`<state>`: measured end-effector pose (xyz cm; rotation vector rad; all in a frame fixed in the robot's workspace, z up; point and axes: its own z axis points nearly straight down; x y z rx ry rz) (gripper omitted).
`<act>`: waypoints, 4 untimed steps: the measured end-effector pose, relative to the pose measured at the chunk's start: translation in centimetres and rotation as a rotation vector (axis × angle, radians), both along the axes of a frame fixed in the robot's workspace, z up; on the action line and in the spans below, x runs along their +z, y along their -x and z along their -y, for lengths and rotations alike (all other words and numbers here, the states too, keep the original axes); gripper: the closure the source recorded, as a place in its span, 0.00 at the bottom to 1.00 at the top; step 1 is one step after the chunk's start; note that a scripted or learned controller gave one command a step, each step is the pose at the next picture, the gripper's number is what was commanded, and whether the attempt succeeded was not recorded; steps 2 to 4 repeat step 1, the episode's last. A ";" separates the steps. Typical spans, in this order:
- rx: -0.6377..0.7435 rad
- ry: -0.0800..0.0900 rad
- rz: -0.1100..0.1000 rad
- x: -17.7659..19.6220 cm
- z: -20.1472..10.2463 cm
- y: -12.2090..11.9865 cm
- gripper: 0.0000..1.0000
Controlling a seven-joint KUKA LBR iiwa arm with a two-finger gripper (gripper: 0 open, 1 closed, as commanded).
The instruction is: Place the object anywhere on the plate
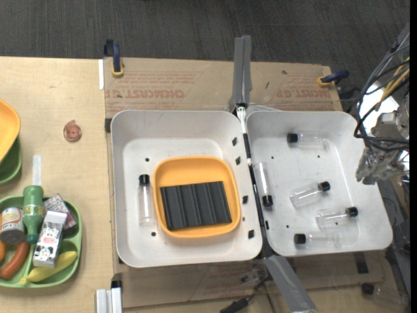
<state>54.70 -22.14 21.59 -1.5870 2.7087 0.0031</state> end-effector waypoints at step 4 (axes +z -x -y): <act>0.277 0.000 0.005 4.1 -0.1 -10.1 1.00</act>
